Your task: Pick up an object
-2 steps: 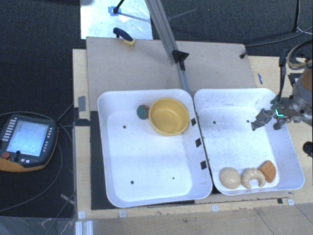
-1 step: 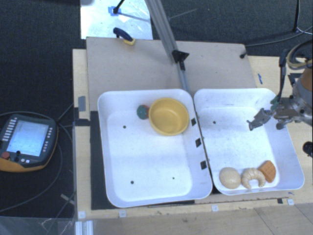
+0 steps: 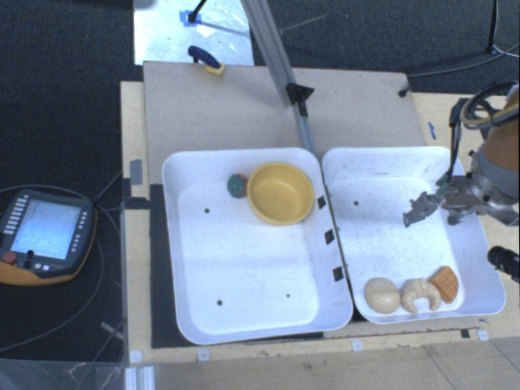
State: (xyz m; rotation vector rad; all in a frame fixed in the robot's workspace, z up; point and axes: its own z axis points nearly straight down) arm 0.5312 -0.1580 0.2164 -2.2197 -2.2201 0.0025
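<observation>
The arm (image 3: 496,165) comes in from the right, much of it cut off by the frame, and its gripper (image 3: 418,211) hangs over the right bin (image 3: 382,165), near the middle of that bin's floor. From here the gripper is small and dark, and I cannot tell if it is clenched or released; nothing visible sits in it. Along the right bin's near edge lie three things in a row, touching or nearly so: a pale roll (image 3: 382,295), a croissant (image 3: 421,294) and an orange waffle-like piece (image 3: 444,283) toward the near right corner. In the left bin (image 3: 244,299) a yellow bowl (image 3: 280,192) sits by the far right corner, with a small teal ball (image 3: 236,185) just beside its left rim. What that ball really is, I cannot make out.
</observation>
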